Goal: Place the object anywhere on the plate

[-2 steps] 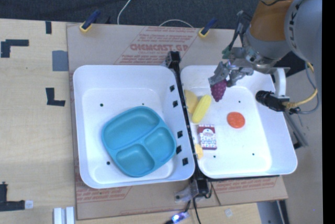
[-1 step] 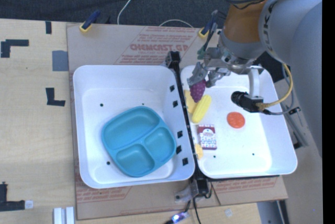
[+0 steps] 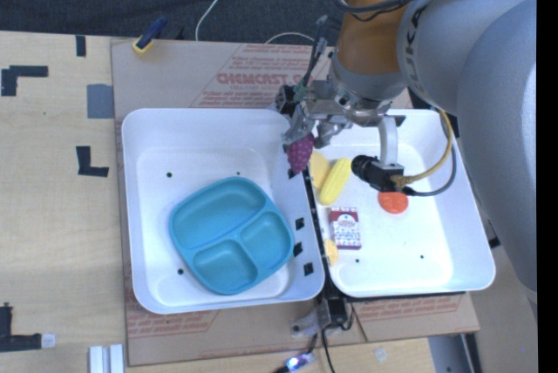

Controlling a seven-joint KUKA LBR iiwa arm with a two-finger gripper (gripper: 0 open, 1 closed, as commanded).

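Plainly, your grey arm with the orange band (image 3: pixel 384 14) reached in from the right and hung over the divide between the two shallow white bins. Its two-finger gripper (image 3: pixel 307 134) pointed down with a small purple, grape-like object (image 3: pixel 300 155) directly beneath the tips; you would judge it clenched on that object, though the contact itself was small and partly shadowed. The purple object sat right above the wall where the bins meet, at the far-right corner of the left white bin (image 3: pixel 139 136).

The light blue three-compartment plastic plate (image 3: pixel 230 233) lay toward the near side of the left bin, well apart from the purple object, to its near left. So the carry was not yet finished.

Your main risk was the bin wall: released there, the piece could have struck the rim and rolled either way, quite possibly back into the right white bin (image 3: pixel 453 267) among the yellow corn-shaped toy (image 3: pixel 334 177), the orange round piece (image 3: pixel 394 202) and the small red-and-white box (image 3: pixel 346 228). A weak pinch on a soft, bumpy piece could also have let it slip mid-carry onto the bare bin floor short of the plate. The black cable looping near the wrist (image 3: pixel 375 172) might have brushed the yellow toy as you moved.
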